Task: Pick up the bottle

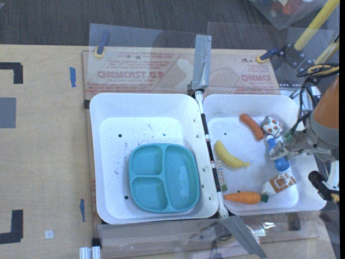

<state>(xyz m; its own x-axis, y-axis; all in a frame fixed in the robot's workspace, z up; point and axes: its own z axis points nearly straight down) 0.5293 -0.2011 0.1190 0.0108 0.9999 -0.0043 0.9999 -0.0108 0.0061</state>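
We've got the bottle lying in the right bin, near its front-right corner, blue cap end up toward the back, label end down toward the front wall. Its long axis runs roughly front-to-back w/ a slight slant. The gripper sits just behind the cap end, approx. over a small blue item, so the bottle lies just frontward of the claw, v. close. Can't tell whether the claw is spread or pressed together; metal parts blur there, and we see nothing pinched. Our read: the next move needs a short shift toward the front wall, w/ the closing direction set across the bottle's long axis. Carrot lies just left of the bottle's base, so that side is tight.
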